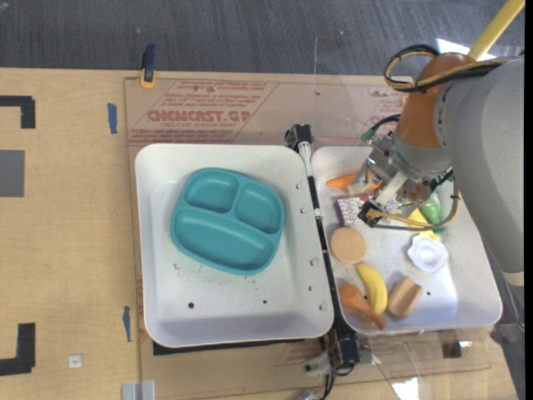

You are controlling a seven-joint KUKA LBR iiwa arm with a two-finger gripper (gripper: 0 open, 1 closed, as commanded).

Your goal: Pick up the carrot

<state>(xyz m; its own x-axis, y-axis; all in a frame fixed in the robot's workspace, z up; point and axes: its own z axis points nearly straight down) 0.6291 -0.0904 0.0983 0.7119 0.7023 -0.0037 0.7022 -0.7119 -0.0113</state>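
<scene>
The carrot (pixel 341 181) is in the right bin (pixel 475 307), up by its back-left corner. It lies roughly along the back edge, with the thin end pointing at the wall shared with the left bin (pixel 158 307). The gripper (pixel 377 192) sits right at its thick end; can't tell if the claw is open or closed. Red print on the sheet (pixel 200 115) behind the bins reads CHEMCAST.

Tan bench (pixel 67 248), a printed brown sheet (pixel 200 107) on it, a wide white bin (pixel 166 298) beside a narrower white bin (pixel 468 302).
</scene>
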